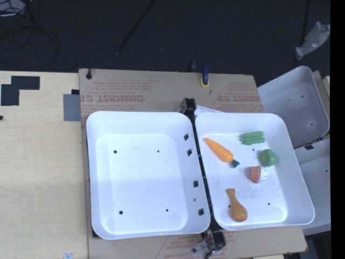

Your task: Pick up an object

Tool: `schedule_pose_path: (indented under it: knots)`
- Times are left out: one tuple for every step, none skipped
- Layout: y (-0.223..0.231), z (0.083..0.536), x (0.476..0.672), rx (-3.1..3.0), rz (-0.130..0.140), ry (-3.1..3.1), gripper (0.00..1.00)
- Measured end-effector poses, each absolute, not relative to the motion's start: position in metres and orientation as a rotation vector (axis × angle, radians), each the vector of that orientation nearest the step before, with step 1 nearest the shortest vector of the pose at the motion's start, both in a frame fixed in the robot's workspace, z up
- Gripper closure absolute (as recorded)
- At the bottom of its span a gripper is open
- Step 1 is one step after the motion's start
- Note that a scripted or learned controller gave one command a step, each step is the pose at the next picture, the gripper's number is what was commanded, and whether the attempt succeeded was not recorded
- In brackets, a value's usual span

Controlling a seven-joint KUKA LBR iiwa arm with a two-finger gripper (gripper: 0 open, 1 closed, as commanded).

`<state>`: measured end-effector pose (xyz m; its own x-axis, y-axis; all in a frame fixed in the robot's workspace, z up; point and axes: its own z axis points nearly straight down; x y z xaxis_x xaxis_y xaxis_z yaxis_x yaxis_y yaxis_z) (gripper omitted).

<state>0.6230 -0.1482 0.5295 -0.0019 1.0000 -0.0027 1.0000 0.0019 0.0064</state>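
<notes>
Five toy foods lie in the right bin

On the tabletop (43,161) two white bins sit side by side on a brown cardboard sheet (161,93), their inner rims touching along a black clip strip. All the things I could pick up lie in the right bin (302,198). Nearest its inner rim lies an orange carrot (219,149), slanted, its green tip pointing toward the bin's front right corner. Toward the far right corner lies a green bean pod (252,138), nearly level with the far rim. Just beside and in front of it sits a round green piece (268,157), close to the right wall. Touching or almost touching that one, a small pink and white piece (256,174) rests near the bin's middle. Toward the front edge lies an orange gourd-shaped piece (236,206), its narrow neck pointing to the far rim and its bulb toward the front. The left bin (97,144) has a bare white floor with four small dark dots. As for my hand, I cannot tell whether it is open or closed
</notes>
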Motion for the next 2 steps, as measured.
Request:
schedule_pose_path:
  knots:
    - [-0.147,0.532,0.624,2.215,-0.007,2.233,1.0]
    - [-0.102,0.367,0.644,2.225,-0.01,2.232,1.0]
